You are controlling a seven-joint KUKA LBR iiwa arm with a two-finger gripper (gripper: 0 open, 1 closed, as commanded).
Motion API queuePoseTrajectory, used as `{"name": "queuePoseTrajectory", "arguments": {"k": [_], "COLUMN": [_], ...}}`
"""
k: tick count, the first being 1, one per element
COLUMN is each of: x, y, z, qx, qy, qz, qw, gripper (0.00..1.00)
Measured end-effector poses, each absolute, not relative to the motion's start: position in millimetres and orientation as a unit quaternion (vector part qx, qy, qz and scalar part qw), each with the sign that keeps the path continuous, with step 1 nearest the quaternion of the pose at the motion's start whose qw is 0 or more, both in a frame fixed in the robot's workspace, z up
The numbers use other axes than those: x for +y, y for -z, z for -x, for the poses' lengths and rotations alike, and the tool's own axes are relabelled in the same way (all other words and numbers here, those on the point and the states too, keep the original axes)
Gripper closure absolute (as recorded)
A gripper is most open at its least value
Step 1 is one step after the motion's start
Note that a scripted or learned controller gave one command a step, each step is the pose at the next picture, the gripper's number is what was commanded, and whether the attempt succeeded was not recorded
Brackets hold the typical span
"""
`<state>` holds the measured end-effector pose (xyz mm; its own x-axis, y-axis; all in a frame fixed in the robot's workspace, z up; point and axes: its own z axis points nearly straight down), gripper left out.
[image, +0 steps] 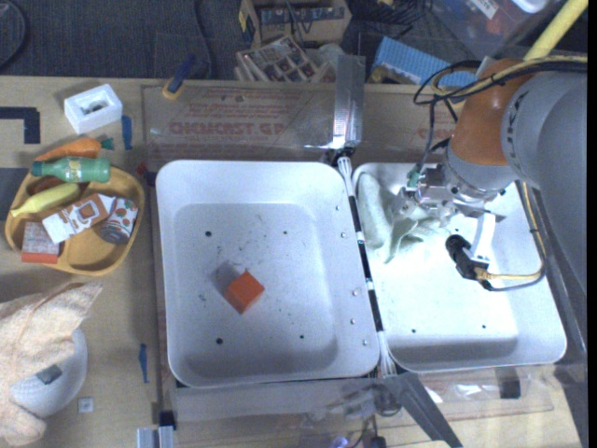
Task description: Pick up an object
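Observation:
An orange block (246, 291) lies on the floor of the left bin (187, 194), a little left of centre. A pale green, limp object (376, 215) lies along the left wall of the right bin (522, 334), in its far half. My gripper (417, 205) hangs low over the far part of the right bin, right beside or on that pale object's right side. The wrist hides the contact. The orange band (478, 129) above the wrist sits over the bin's far rim.
A black and yellow cable (480, 271) loops from the wrist over the right bin. A wooden bowl (93, 255) with toy food stands left of the bins, and a cloth (42, 343) lies below it. Clutter lines the far edge.

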<state>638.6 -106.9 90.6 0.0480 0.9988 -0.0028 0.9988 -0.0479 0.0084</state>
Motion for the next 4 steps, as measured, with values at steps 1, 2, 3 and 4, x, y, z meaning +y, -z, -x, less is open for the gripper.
{"name": "queuePoseTrajectory", "arguments": {"k": [1,2,3,4], "x": [-106,-116,-116,-56], "y": [-102,-270,-385,-255], "z": [-640.2,-634.4,-624.9,-581.3], "qx": [0.69,0.771,0.744,0.771], "qy": [-0.0037,-0.0001,0.0002,0.0002], "qz": [-0.724,-0.637,-0.669,-0.636], "qw": [0.006,0.001,0.001,0.0], "gripper": [1.0,1.0,1.0,1.0]}}
